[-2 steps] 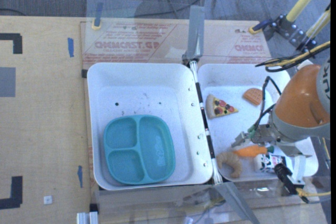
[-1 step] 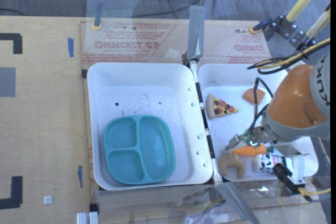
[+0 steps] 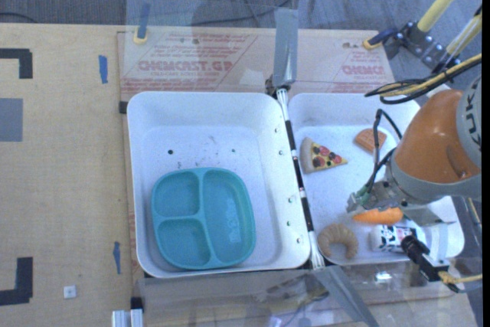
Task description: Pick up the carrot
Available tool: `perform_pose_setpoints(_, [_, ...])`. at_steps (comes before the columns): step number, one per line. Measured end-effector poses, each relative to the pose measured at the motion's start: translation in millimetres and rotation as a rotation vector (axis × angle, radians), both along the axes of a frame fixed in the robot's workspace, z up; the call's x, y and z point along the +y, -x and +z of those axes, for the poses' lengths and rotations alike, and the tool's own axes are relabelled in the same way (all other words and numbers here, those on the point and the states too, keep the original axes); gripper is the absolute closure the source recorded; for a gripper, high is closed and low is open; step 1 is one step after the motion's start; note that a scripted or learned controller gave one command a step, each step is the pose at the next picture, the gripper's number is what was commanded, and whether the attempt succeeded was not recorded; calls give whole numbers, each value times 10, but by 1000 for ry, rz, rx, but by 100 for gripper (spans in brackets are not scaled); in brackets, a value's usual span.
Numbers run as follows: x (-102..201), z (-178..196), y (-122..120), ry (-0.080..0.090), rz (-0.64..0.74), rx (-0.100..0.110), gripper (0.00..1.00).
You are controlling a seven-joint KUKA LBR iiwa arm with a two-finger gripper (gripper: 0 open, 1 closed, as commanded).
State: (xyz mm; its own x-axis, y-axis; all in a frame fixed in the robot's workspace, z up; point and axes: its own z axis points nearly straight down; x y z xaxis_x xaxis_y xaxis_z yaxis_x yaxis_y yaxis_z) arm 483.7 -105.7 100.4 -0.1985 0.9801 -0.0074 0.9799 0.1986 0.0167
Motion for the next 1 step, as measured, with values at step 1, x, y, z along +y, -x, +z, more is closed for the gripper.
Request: perform_pose_setpoints(1, [566, 837, 40, -6, -260, 18, 100])
